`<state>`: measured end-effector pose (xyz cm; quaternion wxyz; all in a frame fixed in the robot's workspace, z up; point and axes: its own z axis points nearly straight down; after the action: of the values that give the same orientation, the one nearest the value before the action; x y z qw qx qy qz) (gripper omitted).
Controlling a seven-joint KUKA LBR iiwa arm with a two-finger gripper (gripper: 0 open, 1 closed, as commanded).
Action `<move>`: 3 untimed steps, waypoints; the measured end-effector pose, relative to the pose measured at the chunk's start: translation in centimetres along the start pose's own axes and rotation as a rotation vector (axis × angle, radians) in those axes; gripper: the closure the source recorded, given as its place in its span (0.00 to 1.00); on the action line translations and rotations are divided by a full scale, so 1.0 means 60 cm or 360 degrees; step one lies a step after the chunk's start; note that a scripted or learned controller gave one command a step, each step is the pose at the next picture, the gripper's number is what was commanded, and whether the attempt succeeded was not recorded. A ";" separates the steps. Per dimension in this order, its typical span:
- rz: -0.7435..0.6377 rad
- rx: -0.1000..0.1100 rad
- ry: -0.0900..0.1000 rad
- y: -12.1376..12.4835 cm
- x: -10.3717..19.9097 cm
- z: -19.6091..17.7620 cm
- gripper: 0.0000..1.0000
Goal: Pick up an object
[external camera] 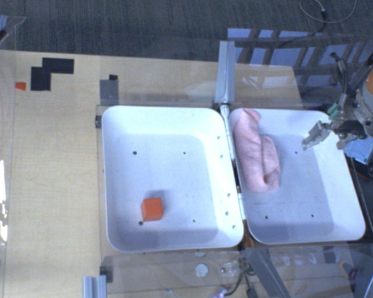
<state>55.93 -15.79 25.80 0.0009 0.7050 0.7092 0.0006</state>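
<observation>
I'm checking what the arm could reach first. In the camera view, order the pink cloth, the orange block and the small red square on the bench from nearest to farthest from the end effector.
From the end effector:
1. Pink cloth, right bin, along its left wall.
2. Orange block, left bin, lower left.
3. Small red square, on the bench, far left.

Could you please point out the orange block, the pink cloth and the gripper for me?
orange block (152, 209): camera view, its top face, in the left bin.
pink cloth (256, 151): camera view, middle of the roll, in the right bin.
gripper (312, 139): camera view, at its fingertips.
</observation>
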 end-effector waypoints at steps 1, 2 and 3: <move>0.0037 -0.0014 -0.0001 0.033 0.042 0.262 0.00; -0.0249 -0.0032 -0.0010 0.062 0.095 0.273 0.00; -0.0447 -0.0045 -0.0015 0.020 0.108 0.272 0.00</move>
<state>57.14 -9.31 9.49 0.0142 0.5986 0.8009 0.0071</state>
